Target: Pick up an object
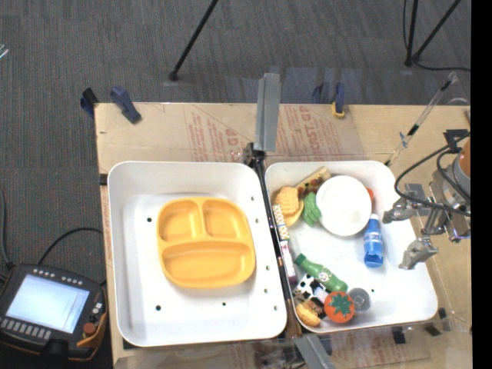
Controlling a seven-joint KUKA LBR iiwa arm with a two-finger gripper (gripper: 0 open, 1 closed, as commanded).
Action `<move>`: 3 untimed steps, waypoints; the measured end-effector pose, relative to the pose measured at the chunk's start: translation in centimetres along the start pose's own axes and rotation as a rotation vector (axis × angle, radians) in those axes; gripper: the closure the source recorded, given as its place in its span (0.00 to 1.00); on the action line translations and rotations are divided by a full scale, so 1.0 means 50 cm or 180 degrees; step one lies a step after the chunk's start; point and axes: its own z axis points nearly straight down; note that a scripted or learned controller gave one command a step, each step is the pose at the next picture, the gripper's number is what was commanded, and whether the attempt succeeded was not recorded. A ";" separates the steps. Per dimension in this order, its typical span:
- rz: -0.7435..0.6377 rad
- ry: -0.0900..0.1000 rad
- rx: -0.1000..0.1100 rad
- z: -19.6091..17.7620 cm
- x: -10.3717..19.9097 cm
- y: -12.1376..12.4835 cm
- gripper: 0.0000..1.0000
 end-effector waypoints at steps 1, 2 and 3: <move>-0.0312 0.0032 -0.0016 0.217 -0.067 -0.012 0.00; -0.0129 0.0011 -0.0006 0.302 -0.077 0.006 0.00; -0.0151 -0.0010 -0.0002 0.277 -0.084 0.012 1.00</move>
